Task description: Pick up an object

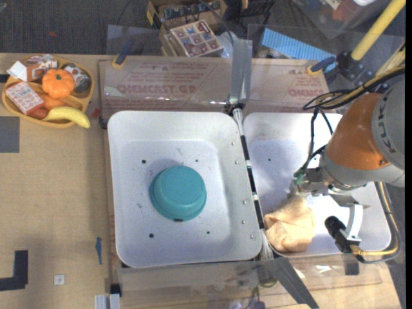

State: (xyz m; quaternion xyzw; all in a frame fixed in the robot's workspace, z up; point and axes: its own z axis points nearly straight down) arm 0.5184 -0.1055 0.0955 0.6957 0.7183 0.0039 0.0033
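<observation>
2 bins (122,140) | hand (302,188) over tan lump (291,227) | grip state unreadable, hidden by wrist

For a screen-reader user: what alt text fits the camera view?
A grey and orange robot arm's hand hangs over a tan crumpled object in the right white bin. A teal bowl sits upside down in the left bin.
</observation>
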